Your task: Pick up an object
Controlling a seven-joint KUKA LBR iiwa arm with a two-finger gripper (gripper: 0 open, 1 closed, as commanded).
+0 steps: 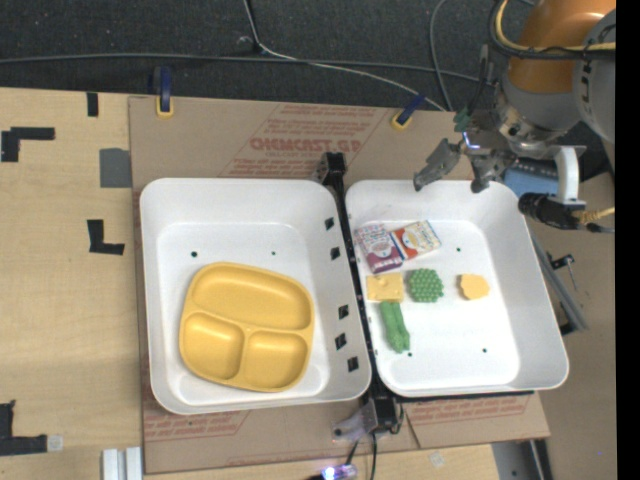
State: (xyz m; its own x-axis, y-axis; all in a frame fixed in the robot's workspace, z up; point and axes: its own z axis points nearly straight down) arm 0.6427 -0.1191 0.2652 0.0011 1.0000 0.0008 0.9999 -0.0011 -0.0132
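My gripper point(459, 171) hangs over the far rim of the right bin point(520, 368), open, with nothing between its dark fingers. Below it in that bin lie several small items: a purple-and-white packet point(377, 247), a red-and-white packet point(416, 237), a yellow cheese-like square point(385, 288), a green round bumpy piece point(426, 285), a green elongated piece point(395, 326) and a small orange-yellow lump point(474, 287). All rest on the bin floor, apart from the gripper.
The left bin point(165, 218) holds a yellow three-compartment tray point(245, 324). Black clips run along the divide between the bins point(345, 268). Cables cross the dark area behind the bench. The arm's body stands at the upper right.
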